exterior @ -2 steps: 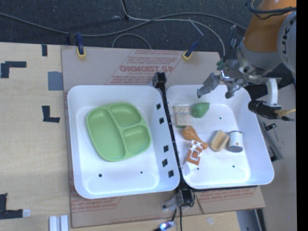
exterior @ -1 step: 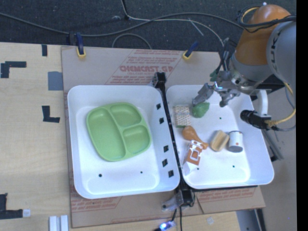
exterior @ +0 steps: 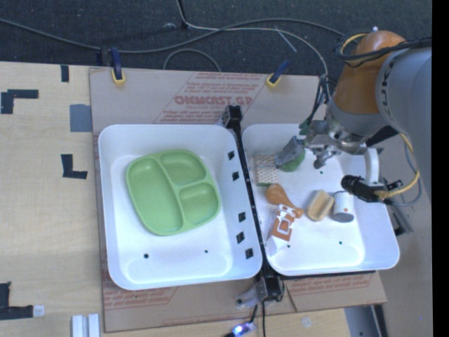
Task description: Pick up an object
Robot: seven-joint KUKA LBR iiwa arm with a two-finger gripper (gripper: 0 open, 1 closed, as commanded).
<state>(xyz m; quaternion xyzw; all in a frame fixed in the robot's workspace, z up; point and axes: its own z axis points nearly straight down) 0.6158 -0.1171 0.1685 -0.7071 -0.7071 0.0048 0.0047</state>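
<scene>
Right bin [exterior: 379, 255] crowded; open floor at front.

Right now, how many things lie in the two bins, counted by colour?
Green: 2, the divided plate in the left bin and a small green object under the gripper
Orange: 1, drumstick-shaped toy
Tan: 1, cylinder
Silver: 1, small can
Orange and white: 1, carton
Beige: 1, mesh pad
Total: 7

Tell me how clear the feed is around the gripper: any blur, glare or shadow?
Camera view: even, soft lighting with faint shadows; the gripper looks slightly smeared and low-resolution, so its fingers are hard to read; the right bin is bright white without harsh glare; the green tray is sharp enough.
</scene>
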